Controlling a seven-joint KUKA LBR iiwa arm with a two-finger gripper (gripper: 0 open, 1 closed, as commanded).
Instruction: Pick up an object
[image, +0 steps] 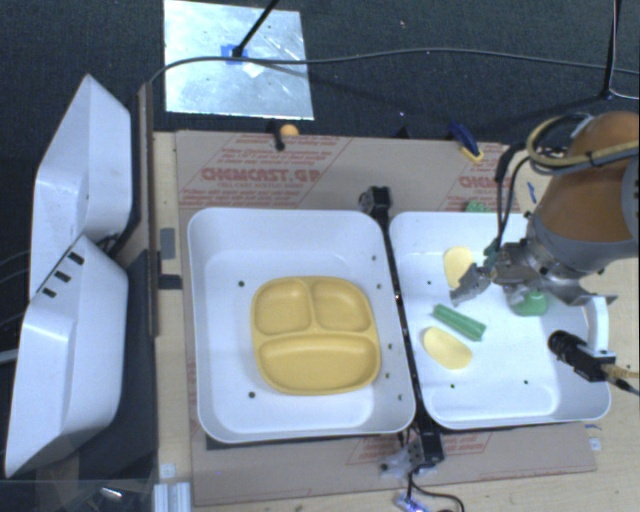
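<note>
Two shallow white bins are sitting side by side on the desk (250, 160). The left bin (220, 250) is carrying a yellow sectioned tray (315, 335) near its middle. The right bin (520, 385) is holding the loose things: a pale yellow piece (457, 264) toward 11 o'clock of that bin, a green stick (459, 322) lying at a slant near its left-centre, a second yellow piece (447, 348) just beside the stick at its 6 o'clock, and a green rounded object (530, 300) toward 2 o'clock, partly covered by the arm.

The arm (590, 200) is reaching in from 3 o'clock, with its gripper (472, 287) hanging over the right bin between the upper yellow piece and the green stick. Nothing is showing between its parts, and whether it is released or clenched cannot be told from this slanted view; the metal blurs together there.

Judging from how things are lying, the task is not yet done: every object is resting on the bin floor and none is lifted. The approach looks well along, since the gripper is sitting near three candidates. What is left, by my reading, is settling on one of them, most likely the stick or the upper yellow piece, closing on it and raising it clear.
</note>
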